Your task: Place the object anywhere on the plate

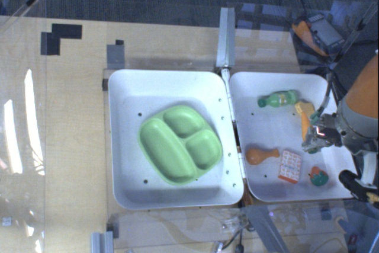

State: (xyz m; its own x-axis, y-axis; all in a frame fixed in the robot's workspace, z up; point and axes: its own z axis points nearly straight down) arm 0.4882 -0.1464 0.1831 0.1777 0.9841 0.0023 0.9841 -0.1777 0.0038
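A wooden bench [65,127] bears 2 white bins. The green plate [180,143] fills the left bin's [124,186] middle. The gripper [315,134] hovers near the right bin's [260,186] right edge, beside the yellow object [304,115].

The arm [362,101] comes in from the right edge, grey body with its orange band showing up top, wrist angled down and to the left. The gripper [314,136] hangs low at the wrist's end (a small lit spot glows on its housing), and its fingertips are too small and cluttered to read.
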